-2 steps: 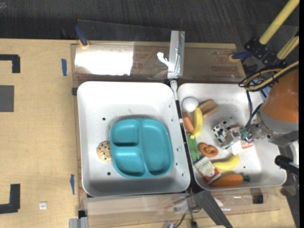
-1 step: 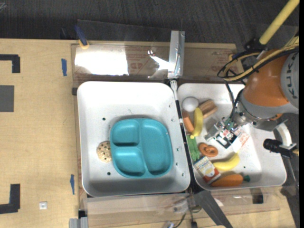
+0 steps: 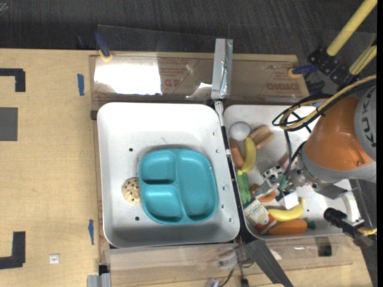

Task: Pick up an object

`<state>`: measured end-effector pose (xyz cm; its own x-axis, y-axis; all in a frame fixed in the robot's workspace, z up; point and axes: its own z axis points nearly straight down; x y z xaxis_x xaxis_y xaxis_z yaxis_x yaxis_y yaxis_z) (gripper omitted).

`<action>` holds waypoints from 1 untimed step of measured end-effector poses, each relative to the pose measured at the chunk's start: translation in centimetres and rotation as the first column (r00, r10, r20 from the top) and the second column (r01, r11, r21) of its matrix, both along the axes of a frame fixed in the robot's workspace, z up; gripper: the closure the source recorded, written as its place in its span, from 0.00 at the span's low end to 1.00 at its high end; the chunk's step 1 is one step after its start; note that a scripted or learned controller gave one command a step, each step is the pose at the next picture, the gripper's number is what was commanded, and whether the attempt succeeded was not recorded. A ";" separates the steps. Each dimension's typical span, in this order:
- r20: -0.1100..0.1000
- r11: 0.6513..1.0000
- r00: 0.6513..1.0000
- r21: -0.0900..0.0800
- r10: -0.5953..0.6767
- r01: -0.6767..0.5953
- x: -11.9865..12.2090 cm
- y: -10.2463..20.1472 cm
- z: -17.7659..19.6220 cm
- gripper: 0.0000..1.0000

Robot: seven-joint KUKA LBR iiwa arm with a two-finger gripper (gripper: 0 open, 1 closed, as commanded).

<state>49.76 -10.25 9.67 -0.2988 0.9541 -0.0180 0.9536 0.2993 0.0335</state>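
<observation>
Tool (image 3: 286,181) sits low over the right bin (image 3: 326,113), below the grey wrist and orange band of the arm (image 3: 338,142). Can't tell its state; the wrist body hides most of it from this slanted view. Nothing visibly held.

Just around the tool: a small dark-and-white piece (image 3: 273,174) to its left, a banana (image 3: 289,211) just near of it with a white tag on top, an orange carrot-like piece (image 3: 287,226) along the near wall. A small juice carton (image 3: 258,213) lies left of the banana. Further left, hard against the divider: a green piece (image 3: 242,183), a second yellow banana (image 3: 248,155), a reddish-orange piece (image 3: 237,156). Far end of the bin: a white ball (image 3: 240,130) and a tan bread roll (image 3: 261,136).

Left bin (image 3: 114,160) holds a teal divided tray (image 3: 178,184) and a cookie (image 3: 131,190) touching its left edge.

Step judged: descending to grasp in the cluttered right bin, likeliest target the banana or the dark-and-white piece. To do it well: commit to one item, come straight down, span its narrow side, avoid the tag and neighbours. Items are packed close, so a double grab or a nudge is the risk. The banana is curved and smooth, so grip mid-body. Lift slowly and confirm something is actually held before leaving the bin.
</observation>
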 end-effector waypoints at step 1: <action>0.002 1.000 1.000 0.001 0.000 0.000 0.1 0.0 1.0 1.00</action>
<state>49.84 -10.20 10.68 -0.2990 0.9541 -0.0180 0.9534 0.2995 0.0354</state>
